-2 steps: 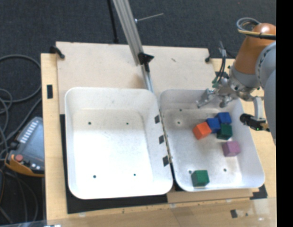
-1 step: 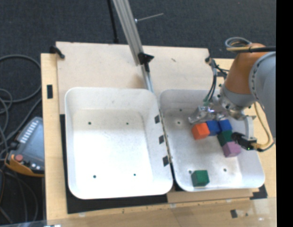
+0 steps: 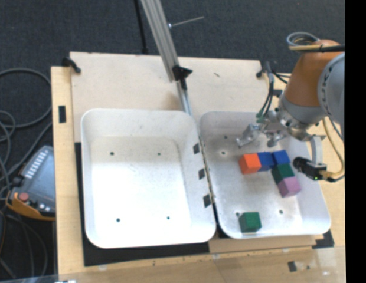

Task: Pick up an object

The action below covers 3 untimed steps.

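Note:
The right bin (image 3: 307,220) holds a cluster of blocks: an orange block (image 3: 250,163), two blue blocks (image 3: 266,160) (image 3: 281,157), a dark green block (image 3: 283,173) and a purple block (image 3: 288,186). A lone green block (image 3: 250,221) lies near the bin's front wall. My gripper (image 3: 258,139) hangs over the back of the right bin, just behind the orange and blue blocks. It is open, its fingers spread apart with nothing between them.
The left bin (image 3: 91,158) sits beside the right one, with a dividing rim between them. A slanted aluminium post (image 3: 162,34) rises from behind the bins. Cables and a pendant (image 3: 32,184) lie on the floor at left.

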Each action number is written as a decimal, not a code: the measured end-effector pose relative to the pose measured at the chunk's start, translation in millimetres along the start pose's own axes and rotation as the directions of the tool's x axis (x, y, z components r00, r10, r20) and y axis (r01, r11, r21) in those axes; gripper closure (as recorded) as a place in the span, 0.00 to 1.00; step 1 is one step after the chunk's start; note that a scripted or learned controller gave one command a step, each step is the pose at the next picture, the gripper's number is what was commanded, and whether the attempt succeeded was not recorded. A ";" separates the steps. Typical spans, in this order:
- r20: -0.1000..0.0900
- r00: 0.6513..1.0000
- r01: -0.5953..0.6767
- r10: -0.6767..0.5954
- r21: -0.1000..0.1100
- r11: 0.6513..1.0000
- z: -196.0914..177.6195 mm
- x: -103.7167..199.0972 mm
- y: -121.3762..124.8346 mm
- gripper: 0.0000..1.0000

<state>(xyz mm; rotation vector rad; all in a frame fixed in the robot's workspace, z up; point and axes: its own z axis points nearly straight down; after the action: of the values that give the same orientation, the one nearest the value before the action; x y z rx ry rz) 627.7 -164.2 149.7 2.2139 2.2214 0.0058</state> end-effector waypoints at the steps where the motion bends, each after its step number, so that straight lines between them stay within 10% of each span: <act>1: 0.000 1.000 -0.004 0.004 0.008 1.000 54.4 10.4 -40.8 0.00; 3: 0.000 1.000 -0.004 0.004 0.005 1.000 52.1 26.8 -60.4 0.00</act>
<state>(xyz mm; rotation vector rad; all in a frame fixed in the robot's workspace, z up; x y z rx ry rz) 567.5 -137.7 97.2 2.2214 2.2190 0.0000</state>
